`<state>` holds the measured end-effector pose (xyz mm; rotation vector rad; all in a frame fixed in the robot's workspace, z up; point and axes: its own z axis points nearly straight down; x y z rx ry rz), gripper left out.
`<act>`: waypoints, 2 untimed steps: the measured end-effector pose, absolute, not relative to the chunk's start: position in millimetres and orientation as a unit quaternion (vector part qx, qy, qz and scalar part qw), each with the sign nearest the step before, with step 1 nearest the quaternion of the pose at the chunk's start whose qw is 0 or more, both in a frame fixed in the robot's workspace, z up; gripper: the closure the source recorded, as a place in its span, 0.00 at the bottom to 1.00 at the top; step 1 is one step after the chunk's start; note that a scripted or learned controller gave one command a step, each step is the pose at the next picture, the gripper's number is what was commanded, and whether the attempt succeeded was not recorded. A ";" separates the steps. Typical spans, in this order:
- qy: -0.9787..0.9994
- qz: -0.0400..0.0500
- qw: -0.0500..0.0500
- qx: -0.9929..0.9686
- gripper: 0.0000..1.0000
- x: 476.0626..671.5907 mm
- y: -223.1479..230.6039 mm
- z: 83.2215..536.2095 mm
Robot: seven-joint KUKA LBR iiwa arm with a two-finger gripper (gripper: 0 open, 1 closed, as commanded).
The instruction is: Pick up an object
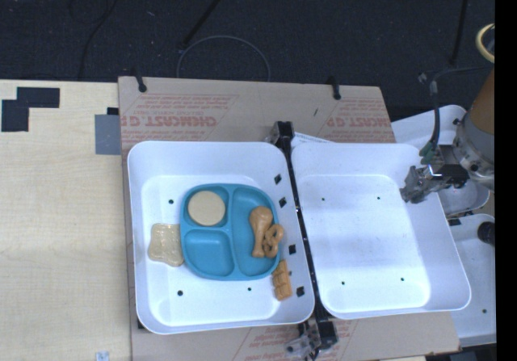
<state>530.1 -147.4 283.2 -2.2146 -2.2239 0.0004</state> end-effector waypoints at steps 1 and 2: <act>-0.709 0.001 0.002 -0.706 1.00 546.8 -92.1 275.4; -0.708 0.001 0.002 -0.706 1.00 552.6 -41.1 254.3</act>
